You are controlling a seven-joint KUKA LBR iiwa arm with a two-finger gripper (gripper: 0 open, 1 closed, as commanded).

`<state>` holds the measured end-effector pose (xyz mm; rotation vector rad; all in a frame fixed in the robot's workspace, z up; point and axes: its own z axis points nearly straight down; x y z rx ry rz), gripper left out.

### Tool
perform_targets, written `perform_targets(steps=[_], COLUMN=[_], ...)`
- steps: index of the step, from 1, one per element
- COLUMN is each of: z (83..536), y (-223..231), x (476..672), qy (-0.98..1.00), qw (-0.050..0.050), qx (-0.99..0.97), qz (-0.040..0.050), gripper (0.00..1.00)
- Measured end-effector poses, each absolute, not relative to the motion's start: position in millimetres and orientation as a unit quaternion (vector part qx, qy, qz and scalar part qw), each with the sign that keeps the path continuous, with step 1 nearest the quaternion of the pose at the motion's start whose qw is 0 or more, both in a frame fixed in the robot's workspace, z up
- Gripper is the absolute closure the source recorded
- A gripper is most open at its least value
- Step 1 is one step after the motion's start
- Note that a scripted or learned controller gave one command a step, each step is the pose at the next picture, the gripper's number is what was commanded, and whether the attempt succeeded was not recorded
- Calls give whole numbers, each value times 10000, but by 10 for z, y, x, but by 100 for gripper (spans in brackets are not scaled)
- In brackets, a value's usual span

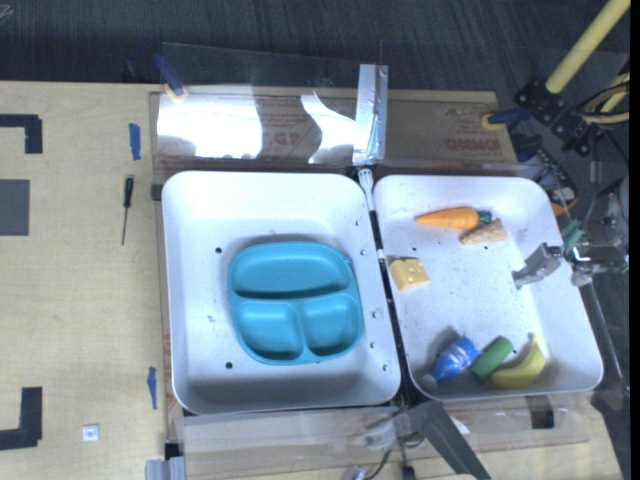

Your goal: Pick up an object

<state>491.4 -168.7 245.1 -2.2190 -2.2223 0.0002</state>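
The right bin (560, 313) holds several small items. An orange carrot (447, 218) lies near its far edge, with a tan bread piece (486, 233) touching its right end. A yellow cheese cube (407, 273) sits by the left wall. Along the near edge lie a blue object (454, 358), a green object (491, 357) and a yellow banana (522, 365), close together. My gripper (540, 264) reaches in over the bin's right rim, right of the bread and well above the banana. Nothing shows in its grasp.
The left bin (190, 218) holds a blue divided plate (293, 301) at its middle. A clear panel and cardboard (300, 128) stand behind both bins. Cables and a yellow pole (590, 33) crowd the far right. Bare bin floor lies between cheese and gripper.
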Motion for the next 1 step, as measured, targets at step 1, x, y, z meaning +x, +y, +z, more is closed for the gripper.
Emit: perform_targets(steps=[1], z=[2547], y=[-1678], x=[4800], qy=[-7127], qw=[4], qx=[-7015], qz=[-4], gripper=[0])
